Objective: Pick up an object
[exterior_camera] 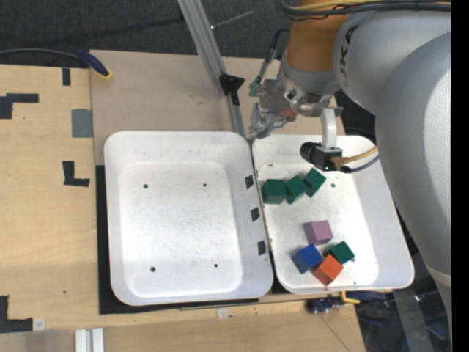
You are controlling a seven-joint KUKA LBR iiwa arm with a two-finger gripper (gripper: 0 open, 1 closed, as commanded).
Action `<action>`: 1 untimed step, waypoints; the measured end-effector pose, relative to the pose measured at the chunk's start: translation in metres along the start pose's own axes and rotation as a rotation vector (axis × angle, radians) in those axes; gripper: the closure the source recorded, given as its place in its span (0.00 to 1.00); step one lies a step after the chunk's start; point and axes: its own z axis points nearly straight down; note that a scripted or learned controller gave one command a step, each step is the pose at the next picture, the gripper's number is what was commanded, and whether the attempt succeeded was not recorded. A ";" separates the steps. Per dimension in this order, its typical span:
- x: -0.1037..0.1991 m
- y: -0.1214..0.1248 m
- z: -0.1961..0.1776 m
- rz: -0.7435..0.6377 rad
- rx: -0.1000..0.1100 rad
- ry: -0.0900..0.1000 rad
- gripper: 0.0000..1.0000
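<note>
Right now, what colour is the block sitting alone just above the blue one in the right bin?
Light purple, clearest in the camera view.

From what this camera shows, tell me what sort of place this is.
Probably a robotics lab's bin-picking test bench. Two shallow white bins sit side by side on a wooden benchtop, small coloured blocks lie in the right bin, and a grey and orange arm reaches over them.
</note>
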 end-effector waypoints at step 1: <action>0.038 0.024 0.017 0.004 0.002 -0.003 1.00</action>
